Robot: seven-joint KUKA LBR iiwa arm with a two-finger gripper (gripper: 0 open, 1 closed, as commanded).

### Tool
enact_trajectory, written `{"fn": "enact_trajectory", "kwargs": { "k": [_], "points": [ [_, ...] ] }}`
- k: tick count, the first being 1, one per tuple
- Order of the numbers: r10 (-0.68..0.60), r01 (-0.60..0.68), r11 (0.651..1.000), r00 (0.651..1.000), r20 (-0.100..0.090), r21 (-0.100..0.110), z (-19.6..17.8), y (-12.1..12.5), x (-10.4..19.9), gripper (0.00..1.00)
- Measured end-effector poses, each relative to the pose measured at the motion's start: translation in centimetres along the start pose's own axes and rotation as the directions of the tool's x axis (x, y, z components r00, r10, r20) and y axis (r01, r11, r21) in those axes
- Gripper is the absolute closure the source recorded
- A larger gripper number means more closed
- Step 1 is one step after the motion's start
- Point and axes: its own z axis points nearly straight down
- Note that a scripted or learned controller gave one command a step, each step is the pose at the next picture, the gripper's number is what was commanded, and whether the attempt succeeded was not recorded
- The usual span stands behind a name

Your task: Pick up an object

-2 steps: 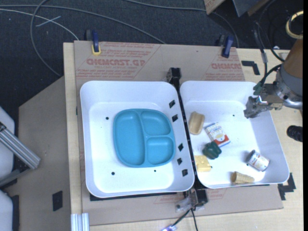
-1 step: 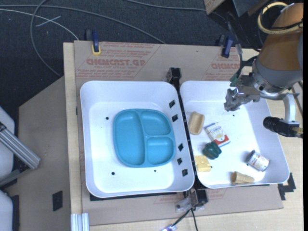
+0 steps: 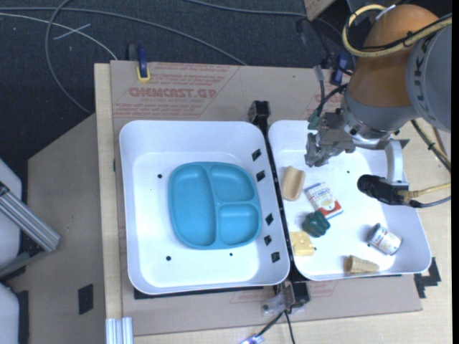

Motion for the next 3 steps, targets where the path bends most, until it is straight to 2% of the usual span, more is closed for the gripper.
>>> {"fn": "enact_trajectory", "kwargs": {
  "k": [2, 3],
  "points": [
    [0.002, -0.002, 1.000, 1.000, 0.002, -0.004, 2.0, 2.9, 9.1, 1.00],
    [0.003, -0.003, 1.000, 1.000, 0.002, -0.005, 0.7, 3.7, 11.8, 1.00]
  ]
}}
